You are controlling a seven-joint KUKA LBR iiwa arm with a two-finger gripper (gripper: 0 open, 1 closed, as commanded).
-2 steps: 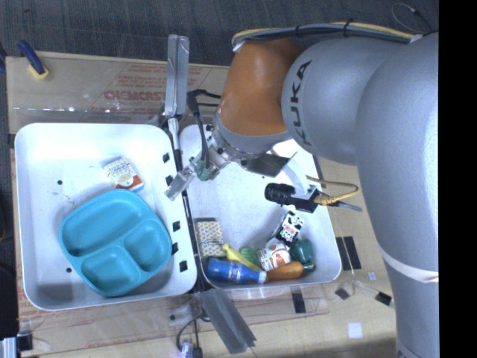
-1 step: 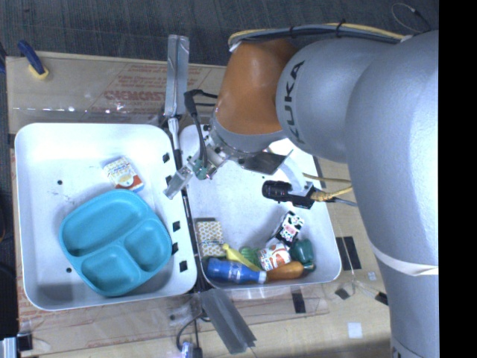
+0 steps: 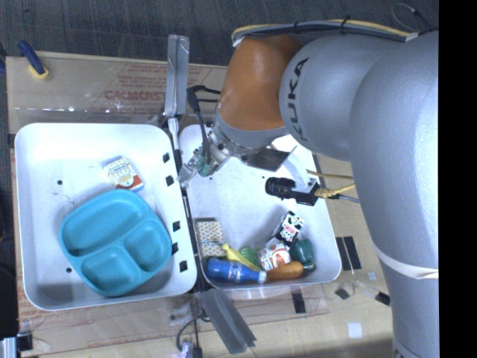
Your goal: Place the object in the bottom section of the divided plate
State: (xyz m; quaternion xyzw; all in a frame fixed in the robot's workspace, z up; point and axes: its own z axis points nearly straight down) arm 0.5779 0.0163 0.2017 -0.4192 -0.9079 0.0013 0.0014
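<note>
I see the gripper (image 3: 200, 164) low at the upper left corner of the right bin (image 3: 246, 200), just beside the divider; I cannot tell how it is set or whether it holds anything. The blue plate (image 3: 115, 241) lies in the left bin (image 3: 45, 170), left of the gripper, with a small packet (image 3: 122, 173) just above it. Toys (image 3: 257, 263) crowd the right bin's lower edge, well below the gripper.

Fixed overhead view, slanted onto bins (image 3: 30, 200)
</note>
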